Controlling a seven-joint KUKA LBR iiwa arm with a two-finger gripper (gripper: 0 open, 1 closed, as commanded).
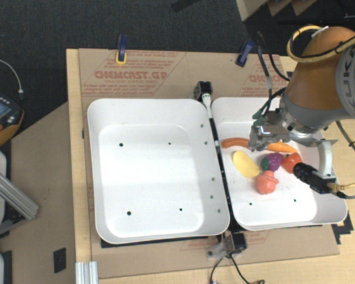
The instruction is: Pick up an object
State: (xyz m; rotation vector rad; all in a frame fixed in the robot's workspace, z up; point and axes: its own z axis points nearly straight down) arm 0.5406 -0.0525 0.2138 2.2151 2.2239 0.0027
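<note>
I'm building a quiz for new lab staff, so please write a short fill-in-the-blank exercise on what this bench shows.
1. The toy foods all lie in the ____ bin of the camera view.
2. The yellow lemon-shaped toy lies directly ____ the pink toy in the view.
3. The gripper hangs above the ____ carrot-like toy.
4. The band above the arm's wrist is coloured ____.

Missing words: right; left of; orange; orange

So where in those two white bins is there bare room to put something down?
The left shallow white bin is bare across its floor. The right white bin is crowded mid-floor around the gripper: yellow lemon-shaped toy, pink strawberry-like toy, purple piece. Its near strip is free.
</note>
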